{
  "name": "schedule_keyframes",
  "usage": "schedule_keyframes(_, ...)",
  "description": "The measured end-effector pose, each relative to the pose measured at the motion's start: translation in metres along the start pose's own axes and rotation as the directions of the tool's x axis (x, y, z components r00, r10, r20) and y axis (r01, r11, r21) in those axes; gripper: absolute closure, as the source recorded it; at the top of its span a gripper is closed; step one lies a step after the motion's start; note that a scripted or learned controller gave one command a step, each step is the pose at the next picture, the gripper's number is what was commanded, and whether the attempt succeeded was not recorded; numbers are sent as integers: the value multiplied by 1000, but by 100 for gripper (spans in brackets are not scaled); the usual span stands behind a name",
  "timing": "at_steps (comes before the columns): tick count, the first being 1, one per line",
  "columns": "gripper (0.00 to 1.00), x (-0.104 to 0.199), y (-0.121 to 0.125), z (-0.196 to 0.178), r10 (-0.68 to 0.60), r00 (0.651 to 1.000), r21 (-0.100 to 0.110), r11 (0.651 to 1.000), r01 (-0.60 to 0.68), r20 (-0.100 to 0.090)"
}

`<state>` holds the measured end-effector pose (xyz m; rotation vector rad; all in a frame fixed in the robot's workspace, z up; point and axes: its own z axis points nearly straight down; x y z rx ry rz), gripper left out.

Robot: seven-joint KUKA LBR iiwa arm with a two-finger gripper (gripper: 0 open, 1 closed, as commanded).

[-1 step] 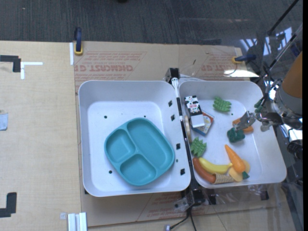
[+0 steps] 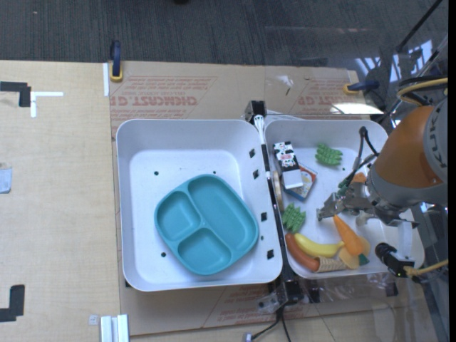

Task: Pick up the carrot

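The carrot (image 2: 350, 236) is an orange wedge lying near the front of the right bin (image 2: 313, 135), its thin end pointing up-left. My gripper (image 2: 345, 210) hangs just above that thin end, low over the bin. Its dark fingers (image 2: 329, 211) look spread apart, with nothing between them. The grey arm with its orange band (image 2: 410, 152) comes in from the right and hides the bin's right side.
A yellow banana (image 2: 318, 246) and a red sausage-like piece (image 2: 301, 254) lie just left of the carrot. Green broccoli (image 2: 293, 218), a cow-print carton (image 2: 286, 155), a small box (image 2: 298, 182) and a green leafy piece (image 2: 328, 154) share this bin. A teal divided plate (image 2: 206, 223) sits in the left bin (image 2: 142, 148).
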<state>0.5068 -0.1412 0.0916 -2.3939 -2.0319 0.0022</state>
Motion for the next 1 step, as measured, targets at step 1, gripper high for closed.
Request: schedule_keyframes(1,100,-1,1,-9,7,1000,-2,1000,-7,0)
